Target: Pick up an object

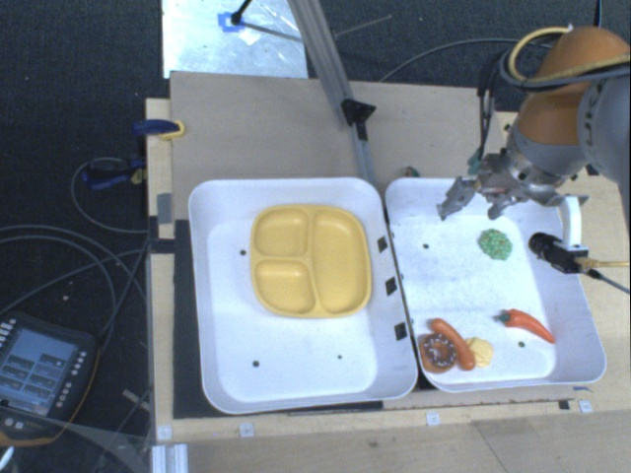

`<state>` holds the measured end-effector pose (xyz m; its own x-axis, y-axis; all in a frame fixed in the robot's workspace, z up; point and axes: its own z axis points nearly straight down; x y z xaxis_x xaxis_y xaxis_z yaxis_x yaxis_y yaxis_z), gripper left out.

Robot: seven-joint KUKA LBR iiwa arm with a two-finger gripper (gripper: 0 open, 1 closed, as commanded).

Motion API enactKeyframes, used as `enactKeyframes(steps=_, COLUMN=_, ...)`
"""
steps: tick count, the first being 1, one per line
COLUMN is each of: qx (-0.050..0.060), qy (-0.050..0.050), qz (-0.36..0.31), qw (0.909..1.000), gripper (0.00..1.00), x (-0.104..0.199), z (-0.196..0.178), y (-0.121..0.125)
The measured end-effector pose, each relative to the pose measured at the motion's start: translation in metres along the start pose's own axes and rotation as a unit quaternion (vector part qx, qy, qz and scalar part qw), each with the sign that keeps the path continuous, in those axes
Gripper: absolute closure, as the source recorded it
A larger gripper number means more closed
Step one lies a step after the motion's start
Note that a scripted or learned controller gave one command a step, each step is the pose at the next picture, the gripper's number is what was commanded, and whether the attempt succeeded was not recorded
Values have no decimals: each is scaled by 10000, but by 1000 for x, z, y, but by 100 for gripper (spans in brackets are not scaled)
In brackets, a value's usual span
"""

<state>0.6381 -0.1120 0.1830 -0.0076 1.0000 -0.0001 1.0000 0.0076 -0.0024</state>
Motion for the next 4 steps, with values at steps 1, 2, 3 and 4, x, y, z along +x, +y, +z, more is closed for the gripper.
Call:
enactKeyframes(steps=1, qx=11, qy=3, qz=-3, qw=10000, gripper=0, x=5, z=62, y=1)
enactKeyframes(steps=2, qx=-2, qy=-1, qz=14, qw=10000, gripper=0, x=6, z=94, y=1)
enactKeyframes(steps=3, qx=-34, qy=0, qz=10, qw=10000, gripper=100, x=6, z=80, y=3)
enactKeyframes(steps=4, qx=-43, qy=1, qz=-1, qw=10000, gripper=100, x=12, z=35, y=6)
